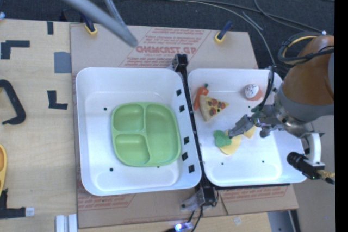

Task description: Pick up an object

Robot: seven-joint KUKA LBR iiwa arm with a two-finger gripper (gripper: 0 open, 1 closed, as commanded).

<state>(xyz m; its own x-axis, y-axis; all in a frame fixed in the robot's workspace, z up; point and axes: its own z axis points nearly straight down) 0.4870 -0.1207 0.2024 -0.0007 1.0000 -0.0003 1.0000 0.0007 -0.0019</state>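
Camera view, looking down at a slant: two white bins sit side by side on a cardboard sheet (163, 43) over the bench. Left bin (89, 117) holds a green divided plate (145, 134) near its centre. Right bin (255, 168) holds a pizza slice (212, 107) at upper left with a small carrot (202, 89) just beside it, a round speckled white piece (251, 91) toward the upper right, a green piece (221, 138) lying on a yellow piece (232, 144) at mid-bin. Arm (307, 84) enters from frame right. Gripper (242, 129) is low over the right bin, its dark tip just beside the yellow piece; contact cannot be confirmed. Whether it is spread or pressed together cannot be determined.
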